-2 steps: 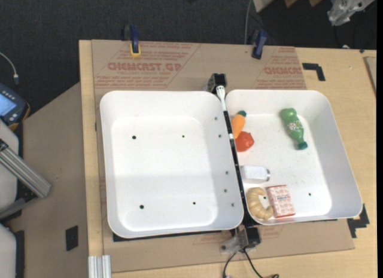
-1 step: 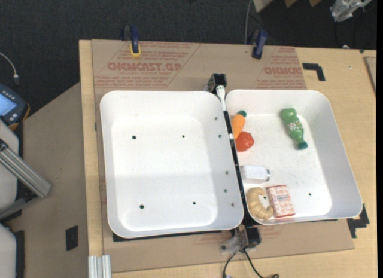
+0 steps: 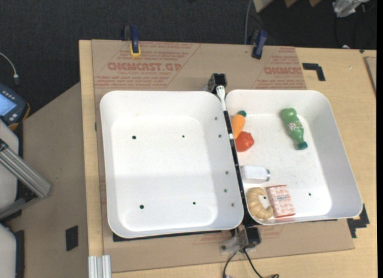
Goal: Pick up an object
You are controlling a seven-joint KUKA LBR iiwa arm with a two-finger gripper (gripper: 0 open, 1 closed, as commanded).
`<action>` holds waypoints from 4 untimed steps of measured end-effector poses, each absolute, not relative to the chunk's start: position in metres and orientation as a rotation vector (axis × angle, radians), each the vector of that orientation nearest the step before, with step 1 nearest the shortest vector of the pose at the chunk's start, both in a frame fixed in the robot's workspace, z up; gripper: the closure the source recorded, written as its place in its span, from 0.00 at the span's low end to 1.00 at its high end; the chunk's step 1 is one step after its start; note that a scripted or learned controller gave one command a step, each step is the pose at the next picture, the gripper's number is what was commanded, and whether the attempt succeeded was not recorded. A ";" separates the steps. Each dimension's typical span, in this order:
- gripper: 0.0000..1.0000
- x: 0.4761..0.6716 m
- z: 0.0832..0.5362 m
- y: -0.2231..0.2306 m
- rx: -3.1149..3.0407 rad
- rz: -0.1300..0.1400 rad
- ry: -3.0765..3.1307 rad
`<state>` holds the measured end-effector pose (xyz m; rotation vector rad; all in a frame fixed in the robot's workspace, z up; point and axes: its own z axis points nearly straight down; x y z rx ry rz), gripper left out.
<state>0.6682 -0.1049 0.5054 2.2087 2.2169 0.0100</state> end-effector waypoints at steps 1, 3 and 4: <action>1.00 0.669 0.516 -0.104 2.205 0.013 2.215; 1.00 0.670 0.538 -0.103 2.196 0.019 2.212; 1.00 0.670 0.549 -0.103 2.191 0.022 2.210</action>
